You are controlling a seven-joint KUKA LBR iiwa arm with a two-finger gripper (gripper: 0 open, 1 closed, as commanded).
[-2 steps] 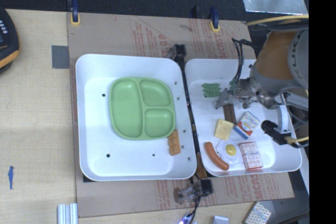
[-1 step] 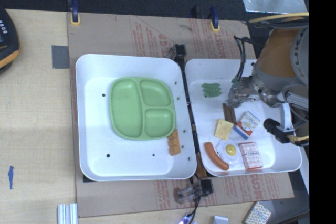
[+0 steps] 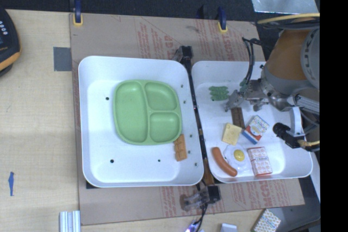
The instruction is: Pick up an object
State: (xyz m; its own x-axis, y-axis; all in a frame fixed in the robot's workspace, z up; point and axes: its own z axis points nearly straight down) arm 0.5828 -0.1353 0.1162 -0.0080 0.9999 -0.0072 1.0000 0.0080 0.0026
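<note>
Hand (image 3: 237,101) low in the right bin (image 3: 304,170), its state impossible to tell, with cheese slice (image 3: 231,133), sausage (image 3: 224,161), fried egg (image 3: 238,155), small cartons (image 3: 259,161) and green leaf (image 3: 219,93) crowded from six to ten o'clock of it. Risk of a miss or nudging a neighbour, given flat, tightly packed pieces. Wooden surface (image 3: 38,117) under brown cardboard (image 3: 136,38); green plate (image 3: 147,112) in the left bin (image 3: 98,171); dark floor at twelve.

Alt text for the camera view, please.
The gripper hangs low over the right bin among toy food: broccoli, cheese, a hot dog. The left bin holds a green divided plate.
</note>
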